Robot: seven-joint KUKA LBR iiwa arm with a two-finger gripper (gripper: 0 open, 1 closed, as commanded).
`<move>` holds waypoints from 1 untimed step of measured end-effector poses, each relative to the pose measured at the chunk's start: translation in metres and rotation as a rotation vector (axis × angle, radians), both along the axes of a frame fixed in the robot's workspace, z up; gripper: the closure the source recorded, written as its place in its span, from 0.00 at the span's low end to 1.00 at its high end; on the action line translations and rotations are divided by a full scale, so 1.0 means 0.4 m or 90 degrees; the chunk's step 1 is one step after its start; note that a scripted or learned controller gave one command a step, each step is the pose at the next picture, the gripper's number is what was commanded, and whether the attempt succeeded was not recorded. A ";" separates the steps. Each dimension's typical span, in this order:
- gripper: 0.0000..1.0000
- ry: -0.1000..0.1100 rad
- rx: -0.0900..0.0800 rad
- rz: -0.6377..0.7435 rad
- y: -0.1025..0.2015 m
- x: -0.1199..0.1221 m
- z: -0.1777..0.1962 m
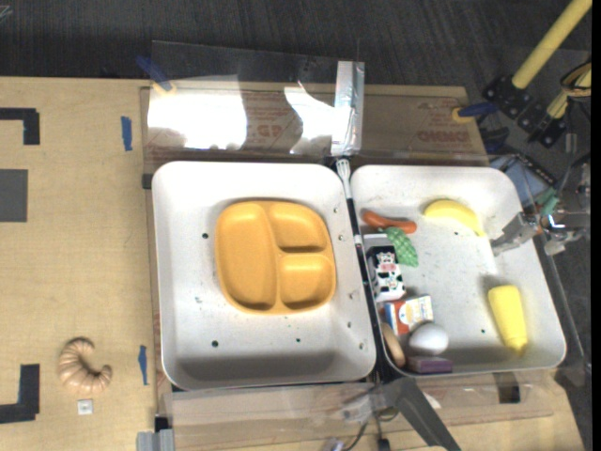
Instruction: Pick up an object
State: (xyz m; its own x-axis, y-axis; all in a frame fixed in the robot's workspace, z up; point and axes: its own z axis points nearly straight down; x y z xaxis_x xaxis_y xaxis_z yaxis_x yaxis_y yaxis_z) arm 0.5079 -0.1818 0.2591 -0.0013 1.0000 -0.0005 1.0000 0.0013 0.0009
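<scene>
The right bin (470, 280) holds several small objects. A yellow lemon-shaped piece (453, 214) lies near its back, with an orange carrot (388, 221) and a green item (404, 246) to its left. A black-and-white spotted toy (387, 272), a small carton (414, 312), a white egg (430, 337) and a purple piece (428, 365) line the left and front side. A yellow corn-like piece (508, 316) lies at the front right. My gripper (512, 234) reaches over the bin's right rim, just right of the lemon-shaped piece, with nothing seen in it.
The left bin (178, 252) contains an orange divided plate (275, 255). A tan croissant-shaped toy (84, 365) lies on the bench at the far left. A clear plastic sheet (254, 111) stands behind the bins. A yellow pole (559, 28) rises at the top right.
</scene>
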 end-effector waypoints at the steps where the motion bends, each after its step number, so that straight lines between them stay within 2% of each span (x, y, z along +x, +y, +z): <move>1: 1.00 -0.002 -0.001 0.001 0.001 0.003 0.026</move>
State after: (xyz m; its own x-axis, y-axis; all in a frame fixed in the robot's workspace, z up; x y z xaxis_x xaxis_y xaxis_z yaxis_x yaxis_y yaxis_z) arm 0.5090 -0.1815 0.2695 -0.0024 1.0000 -0.0013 1.0000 0.0024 0.0039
